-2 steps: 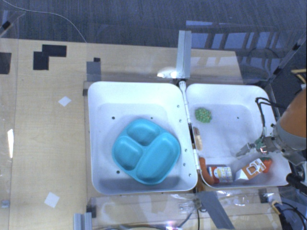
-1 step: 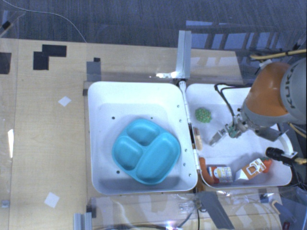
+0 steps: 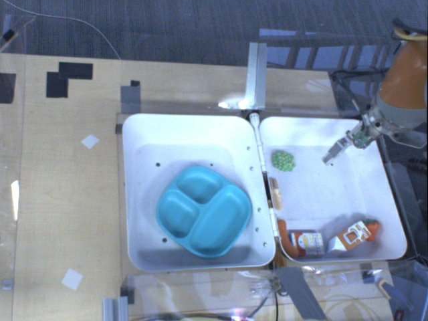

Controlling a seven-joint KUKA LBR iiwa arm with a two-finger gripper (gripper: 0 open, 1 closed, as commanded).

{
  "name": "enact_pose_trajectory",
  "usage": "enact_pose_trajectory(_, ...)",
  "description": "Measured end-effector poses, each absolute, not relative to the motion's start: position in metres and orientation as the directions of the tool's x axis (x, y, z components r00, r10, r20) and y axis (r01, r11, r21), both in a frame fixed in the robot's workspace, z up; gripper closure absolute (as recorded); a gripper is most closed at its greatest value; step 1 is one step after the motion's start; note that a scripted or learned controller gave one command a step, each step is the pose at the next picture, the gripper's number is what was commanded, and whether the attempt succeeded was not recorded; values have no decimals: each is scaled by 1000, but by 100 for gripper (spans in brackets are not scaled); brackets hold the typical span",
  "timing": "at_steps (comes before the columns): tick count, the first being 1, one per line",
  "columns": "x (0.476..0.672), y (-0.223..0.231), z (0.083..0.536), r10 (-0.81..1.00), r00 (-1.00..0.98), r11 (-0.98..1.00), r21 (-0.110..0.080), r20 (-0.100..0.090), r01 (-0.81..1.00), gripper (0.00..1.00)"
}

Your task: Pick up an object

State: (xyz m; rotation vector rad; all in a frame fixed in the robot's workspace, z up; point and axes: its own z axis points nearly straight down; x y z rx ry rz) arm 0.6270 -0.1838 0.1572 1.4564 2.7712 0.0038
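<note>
Two shallow white bins sit side by side on the bench, and the nearest things lie along the front edge of the right bin (image 3: 374, 199): a small can with a red and white label (image 3: 306, 241) lies on its side in the front left corner, and just beside it, toward the front right, rests a little white and orange carton (image 3: 354, 235), tilted. In the left bin (image 3: 144, 179), a blue divided plate (image 3: 204, 210) with three compartments sits toward the front middle, turned at a slant. Against the wall between the bins, a thin brownish strip (image 3: 275, 193) leans on the right bin's side. Farther back in the right bin, a green knobbly ball (image 3: 283, 160) lies near the left wall, well apart from the can and carton. Farthest back, the gripper (image 3: 332, 155) hangs over the rear right part of that bin, its tip pointing down-left; nothing shows at its tip, and how wide it stands cannot be told.
</note>
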Motion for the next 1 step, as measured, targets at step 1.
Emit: enact_pose_trajectory(1, 667, -170, 169, 740, -673, 673, 7, -9, 740, 0)
